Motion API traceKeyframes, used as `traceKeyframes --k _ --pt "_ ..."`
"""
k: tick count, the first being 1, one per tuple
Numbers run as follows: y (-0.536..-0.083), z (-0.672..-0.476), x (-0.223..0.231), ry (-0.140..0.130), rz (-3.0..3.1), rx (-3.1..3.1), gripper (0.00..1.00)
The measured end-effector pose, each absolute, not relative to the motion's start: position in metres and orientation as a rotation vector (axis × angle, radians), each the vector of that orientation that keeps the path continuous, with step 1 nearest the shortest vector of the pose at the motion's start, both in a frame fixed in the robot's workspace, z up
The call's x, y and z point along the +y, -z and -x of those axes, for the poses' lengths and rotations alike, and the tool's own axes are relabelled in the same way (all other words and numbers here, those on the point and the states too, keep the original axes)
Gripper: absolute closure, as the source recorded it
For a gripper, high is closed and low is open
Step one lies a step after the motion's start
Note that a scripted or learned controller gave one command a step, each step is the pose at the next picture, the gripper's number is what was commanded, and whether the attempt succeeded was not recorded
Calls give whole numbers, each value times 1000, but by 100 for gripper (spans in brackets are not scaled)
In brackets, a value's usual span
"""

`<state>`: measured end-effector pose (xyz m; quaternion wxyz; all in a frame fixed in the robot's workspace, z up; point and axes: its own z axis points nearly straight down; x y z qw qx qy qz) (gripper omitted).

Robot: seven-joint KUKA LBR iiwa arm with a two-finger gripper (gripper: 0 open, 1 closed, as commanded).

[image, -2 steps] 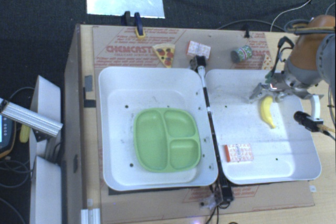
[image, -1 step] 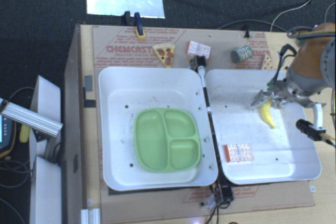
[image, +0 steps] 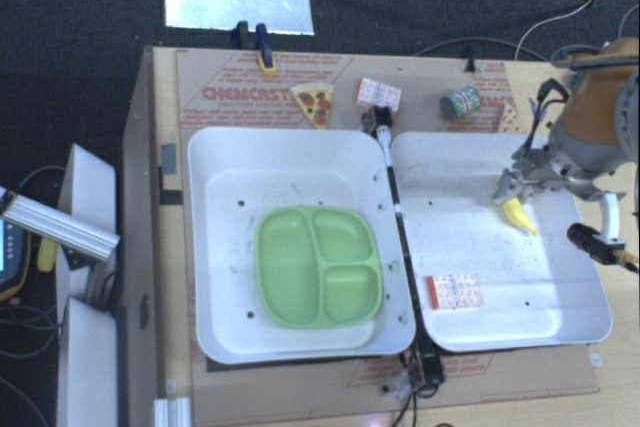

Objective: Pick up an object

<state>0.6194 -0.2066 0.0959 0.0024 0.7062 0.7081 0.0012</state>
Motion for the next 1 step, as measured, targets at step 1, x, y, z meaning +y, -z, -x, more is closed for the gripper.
traceKeyframes --k 1 --pt "-151 -654 -140 -6 -2214 2224 100"
